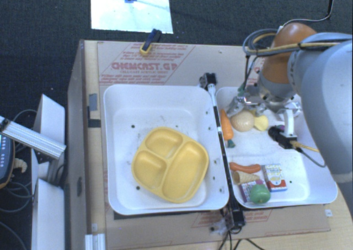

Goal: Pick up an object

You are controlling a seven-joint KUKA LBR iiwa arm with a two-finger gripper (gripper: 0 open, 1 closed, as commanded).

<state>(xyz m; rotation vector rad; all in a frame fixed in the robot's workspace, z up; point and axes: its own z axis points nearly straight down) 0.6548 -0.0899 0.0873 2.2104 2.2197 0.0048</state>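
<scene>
the grey arm with its orange band [287, 36] is reaching in from the right and hanging over the far end of the right-hand shallow white bin [320, 180]. its two-finger gripper [249, 104] is sitting low over that bin's upper part, right above a pale beige rounded toy food piece [242, 121]; whether the gripper is parted or closed cannot be told from this angle, and nothing is showing held in it.

just beside the beige piece, to its right, a small yellow rounded piece [261, 123] is lying. along the bin's left wall an orange toy carrot with a green tip [226, 126] is lying lengthwise. nearer the front, a red-orange toy sausage [245, 168] is lying across the bin floor, with a tan toy cone [246, 177] just below it. a green round toy fruit [260, 193] is resting in the front corner, and a small red and white printed packet [274, 177] is lying just to its upper right.

the left-hand shallow white bin [118, 133] is holding a yellow plastic plate with three compartments [170, 164], lying flat and turned at a slant. both bins are sitting side by side on a brown cardboard sheet with red lettering [149, 64].
</scene>
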